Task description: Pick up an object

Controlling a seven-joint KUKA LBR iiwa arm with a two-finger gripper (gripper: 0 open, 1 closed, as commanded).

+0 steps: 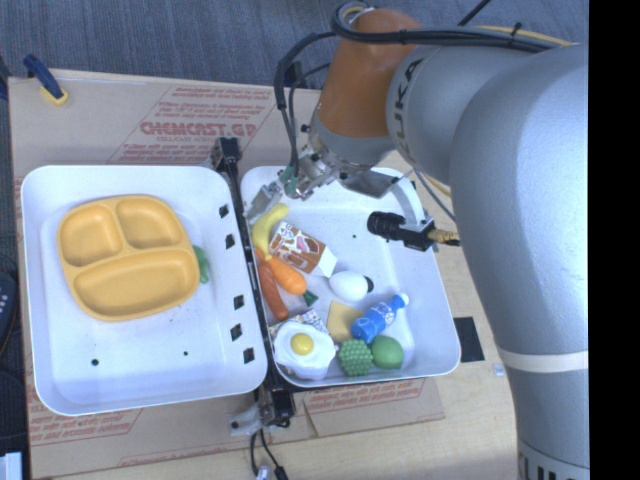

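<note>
The gripper (268, 200) hangs at the far left corner of the right bin (425, 353), just above the upper end of a yellow banana (266, 230). Whether it is wide or narrow I cannot tell, as the wrist and cables crowd over it; nothing is seen clamped in it. The grey arm (500, 138) with its orange band (358, 78) reaches in from the right and covers much of that bin's far side.

The other toys lie in the right bin's left and near parts: a small carton (300, 250) just beside the banana, an orange carrot (282, 278) below it, a white egg (349, 286), a blue bottle (380, 317), a yellow cheese wedge (340, 320), a fried egg (303, 348), a green bumpy piece (354, 358) and a lime-green ball (387, 352).

In the left bin (60, 368) rests a yellow divided tray (125, 256), with a green thing (203, 265) peeking out at its right edge.
</note>
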